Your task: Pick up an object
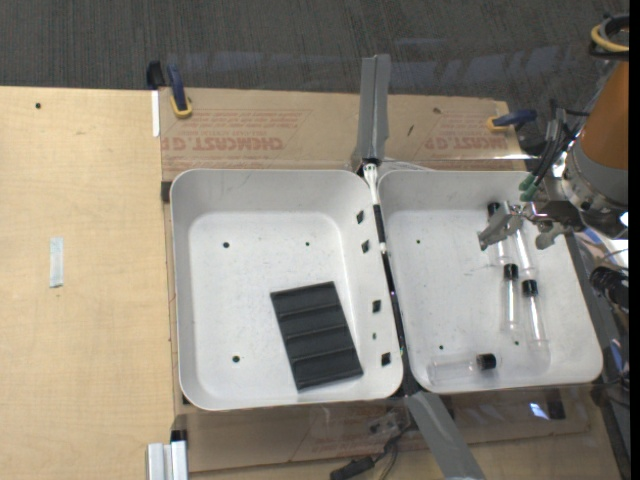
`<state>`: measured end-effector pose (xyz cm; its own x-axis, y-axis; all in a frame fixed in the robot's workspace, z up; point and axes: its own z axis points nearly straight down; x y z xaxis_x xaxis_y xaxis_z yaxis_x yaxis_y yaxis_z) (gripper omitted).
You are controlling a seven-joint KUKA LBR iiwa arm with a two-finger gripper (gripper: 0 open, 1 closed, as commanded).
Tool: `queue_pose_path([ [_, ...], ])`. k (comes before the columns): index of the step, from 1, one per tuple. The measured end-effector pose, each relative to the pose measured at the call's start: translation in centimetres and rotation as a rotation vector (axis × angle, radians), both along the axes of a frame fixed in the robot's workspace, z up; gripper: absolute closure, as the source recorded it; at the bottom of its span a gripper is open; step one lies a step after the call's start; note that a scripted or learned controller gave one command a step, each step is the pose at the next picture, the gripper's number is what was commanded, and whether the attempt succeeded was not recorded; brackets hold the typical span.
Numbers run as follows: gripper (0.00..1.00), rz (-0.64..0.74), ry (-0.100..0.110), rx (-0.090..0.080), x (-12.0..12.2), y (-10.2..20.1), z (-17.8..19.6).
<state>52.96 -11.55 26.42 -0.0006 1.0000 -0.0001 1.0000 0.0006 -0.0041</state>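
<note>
two shallow white bins sit side by side on the bench, touching along their inner walls. the left bin (200,203) carries a dark ribbed rectangular block (317,335) lying flat and slightly turned, near the bin's front edge and a little toward its right side. the right bin (430,208) carries three clear syringe-like tubes with black plungers: two tubes (521,303) lie just beside each other, running from the middle of the bin toward its front right corner, and a third tube (470,366) lies along the front edge, with its black end toward the right. the arm (605,133) comes in over the right bin's far right corner, its orange band showing at the right edge of the view. the gripper (522,223) hangs over the far right part of the right bin, above the far ends of the two parallel tubes, its grey fingers (497,232) spread apart to either side; nothing can be seen between them, and whether they touch a tube cannot be told. brown cardboard with printed lettering (240,140) lies behind the bins, held with clamps (178,96) at its far corners.
</note>
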Motion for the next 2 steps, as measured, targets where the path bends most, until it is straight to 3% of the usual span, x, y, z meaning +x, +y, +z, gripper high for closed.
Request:
queue_pose_path([
  [2, 0.0, 0.031, -0.003, 0.0, -1.0, -8.9, -17.3],
])
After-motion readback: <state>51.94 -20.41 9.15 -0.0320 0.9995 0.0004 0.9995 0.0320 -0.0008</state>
